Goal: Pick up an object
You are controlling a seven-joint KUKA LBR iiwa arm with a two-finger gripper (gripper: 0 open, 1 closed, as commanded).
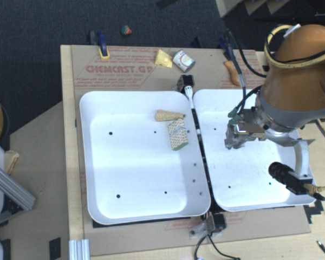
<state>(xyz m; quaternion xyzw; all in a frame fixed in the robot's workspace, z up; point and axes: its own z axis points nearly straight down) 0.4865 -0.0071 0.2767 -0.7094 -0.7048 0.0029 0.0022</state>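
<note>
In the left bin (97, 161), toward its far right corner, lie a tan cone-shaped piece (168, 115) and, touching it, a patterned packet (177, 134). The gripper (234, 137) hangs over the right bin (249, 194); whether it grips anything, I cannot tell.

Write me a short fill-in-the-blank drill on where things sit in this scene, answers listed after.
1. The patterned packet lies in the ____ bin.
2. The tan cone-shaped piece lies just ____ the packet in the picture.
3. The gripper hangs over the ____ bin.
4. The yellow wedge rests on the ____, beyond the bins.

Answers: left; above; right; cardboard
</note>
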